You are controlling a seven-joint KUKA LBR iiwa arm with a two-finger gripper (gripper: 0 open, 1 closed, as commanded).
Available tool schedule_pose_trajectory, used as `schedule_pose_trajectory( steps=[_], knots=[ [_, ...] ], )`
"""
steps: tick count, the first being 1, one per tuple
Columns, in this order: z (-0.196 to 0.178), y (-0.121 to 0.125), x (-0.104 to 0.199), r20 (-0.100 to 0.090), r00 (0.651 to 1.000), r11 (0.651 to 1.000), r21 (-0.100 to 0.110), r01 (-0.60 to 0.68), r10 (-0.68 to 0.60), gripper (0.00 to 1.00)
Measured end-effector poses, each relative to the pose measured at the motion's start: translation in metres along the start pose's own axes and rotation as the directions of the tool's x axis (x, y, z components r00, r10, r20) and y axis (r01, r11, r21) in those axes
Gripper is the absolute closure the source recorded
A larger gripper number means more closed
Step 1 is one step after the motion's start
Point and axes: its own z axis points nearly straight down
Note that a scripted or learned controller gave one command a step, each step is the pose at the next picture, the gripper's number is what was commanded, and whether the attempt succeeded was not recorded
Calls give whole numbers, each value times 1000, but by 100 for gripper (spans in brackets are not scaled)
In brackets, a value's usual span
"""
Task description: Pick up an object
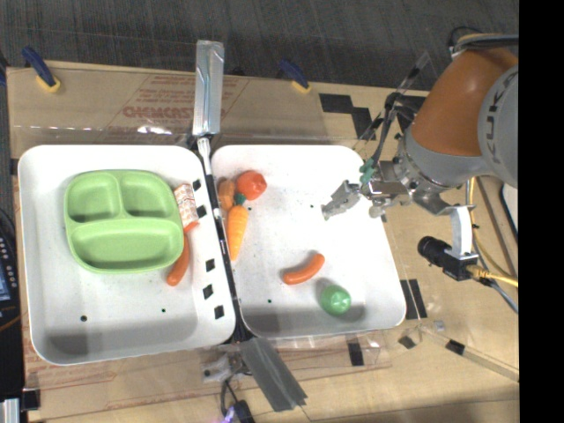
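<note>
Jaws (339, 201) hang over the upper right part of the right bin (379, 236), with nothing between them, though whether they stand parted or closed cannot be told from this slanted look. They reach in from the grey arm (458, 113), whose orange band sits above the wrist at the right of the counter (458, 386). Inside that right bin lie four things: an orange carrot (236, 227) close against the left wall, a red tomato (251, 184) just above it near the top left corner, an orange sausage (303, 268) near the middle of the floor, and a green round fruit (335, 300) just below and to the right of the sausage, near the front wall. All of them are apart from the jaws, the sausage being the nearest. The left bin (53, 324) holds a green divided plate (123, 220) with three compartments, a small packet (186, 204) with red print at the plate's right edge, and a second orange sausage (179, 266) lying just beside the plate's lower right corner.
</note>
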Motion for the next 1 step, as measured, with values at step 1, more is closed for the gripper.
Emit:
schedule_pose_trajectory(
  steps=[1],
  knots=[
    [99, -38, 25, -1, 997, 997, 2, -71, 71, 0]
  ],
)
